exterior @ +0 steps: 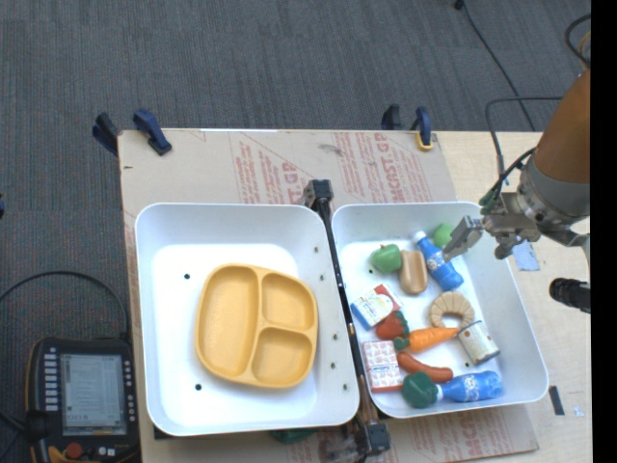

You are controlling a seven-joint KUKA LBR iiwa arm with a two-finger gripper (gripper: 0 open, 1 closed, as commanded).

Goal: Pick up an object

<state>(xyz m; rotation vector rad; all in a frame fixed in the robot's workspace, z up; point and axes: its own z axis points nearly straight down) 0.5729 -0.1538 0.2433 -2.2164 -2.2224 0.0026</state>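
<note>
Toy food (431, 337) fills the right-hand white bin (526, 328), a loose heap spread from its middle down to its near edge. Near the top lie a green pepper-like piece (387, 257), a tan bread-shaped piece (414, 272) and a blue bottle (440, 262) with a white cap, the last two side by side. Below them sit a small white carton (374, 308), a ring-shaped pastry (451, 308), an orange carrot (430, 338), a small can (477, 341), a red sausage (424, 366), a red-and-white packet (383, 366) and, at the near edge, a second blue bottle (471, 387) beside a dark green piece (418, 391). The left bin (159, 249) holds a yellow divided plate (256, 325), lying flat at its middle. The gripper (482, 238) hangs over the upper right part of the right bin, just beside the capped bottle, with the grey arm (564, 152) reaching in behind it. Its jaws stand apart with nothing between them. Both bins rest on a cardboard-covered worktop (241, 167), with blue clamps (149, 129) at its far edge. A handheld control pendant (82, 394) lies on the carpet at the lower left.
</note>
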